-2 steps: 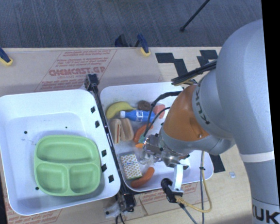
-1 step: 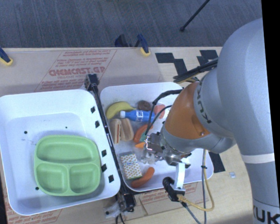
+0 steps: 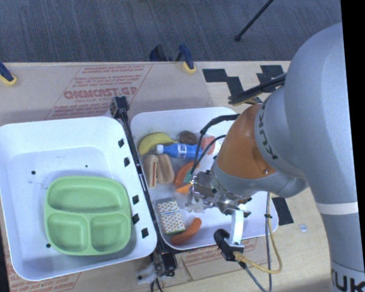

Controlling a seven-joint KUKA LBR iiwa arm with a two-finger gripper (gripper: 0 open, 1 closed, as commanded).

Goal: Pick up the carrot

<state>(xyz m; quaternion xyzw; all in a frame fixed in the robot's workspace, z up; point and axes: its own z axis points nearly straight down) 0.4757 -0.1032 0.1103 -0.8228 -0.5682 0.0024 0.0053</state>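
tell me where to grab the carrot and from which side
Grip the carrot across its narrow width, near the exposed middle, coming straight down. It lies slanted between the hot dog and the gripper, whose body hides its lower end, so side approaches look crowded.

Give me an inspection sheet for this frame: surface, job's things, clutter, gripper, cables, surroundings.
Surface: cardboard-covered bench, two white bins.
Job's things: carrot in right bin, partly under the wrist.
Clutter: banana, blue bottle, hot dog, checkered box, orange piece; green tray in left bin.
Gripper: gripper low over right bin beside carrot.
Cables: black and yellow leads off the wrist.
Surroundings: clamps on bench edge, grey carpet.
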